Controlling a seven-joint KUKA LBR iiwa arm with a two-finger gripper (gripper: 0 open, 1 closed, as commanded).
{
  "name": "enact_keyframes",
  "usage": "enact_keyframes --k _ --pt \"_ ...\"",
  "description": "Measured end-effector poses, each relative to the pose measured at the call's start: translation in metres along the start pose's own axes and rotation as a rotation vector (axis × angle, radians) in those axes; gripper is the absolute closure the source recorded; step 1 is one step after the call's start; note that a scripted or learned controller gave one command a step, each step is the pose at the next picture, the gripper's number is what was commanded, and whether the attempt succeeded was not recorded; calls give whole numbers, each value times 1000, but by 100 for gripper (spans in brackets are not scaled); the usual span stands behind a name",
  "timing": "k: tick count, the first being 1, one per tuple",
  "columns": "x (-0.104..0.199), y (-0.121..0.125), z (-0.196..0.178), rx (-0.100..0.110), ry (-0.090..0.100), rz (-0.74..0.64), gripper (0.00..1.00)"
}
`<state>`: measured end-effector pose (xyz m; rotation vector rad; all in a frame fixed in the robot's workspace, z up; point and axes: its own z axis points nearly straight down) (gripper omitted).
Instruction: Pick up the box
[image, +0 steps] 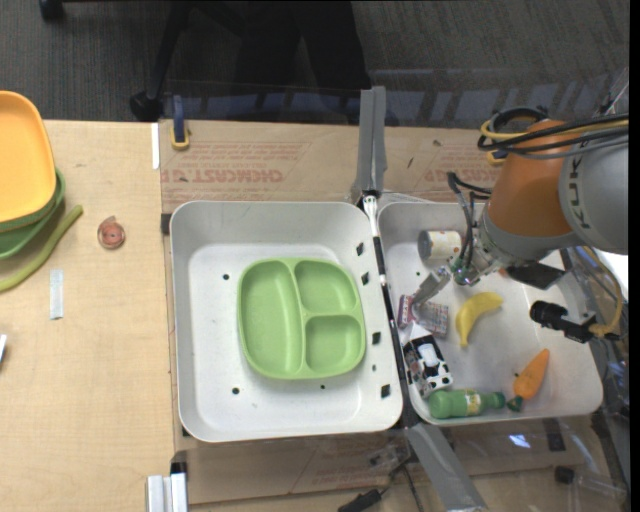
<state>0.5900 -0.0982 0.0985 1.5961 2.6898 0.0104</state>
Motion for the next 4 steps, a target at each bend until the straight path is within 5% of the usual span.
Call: enact_keyframes --k 1,2,3,4 --pt "0 0 -9 1 4 3 100" --pt "0 0 -9 1 4 3 0" --pt "0 -7 1 2 5 25 0" --pt "-1 -7 -9 0 5 29 100"
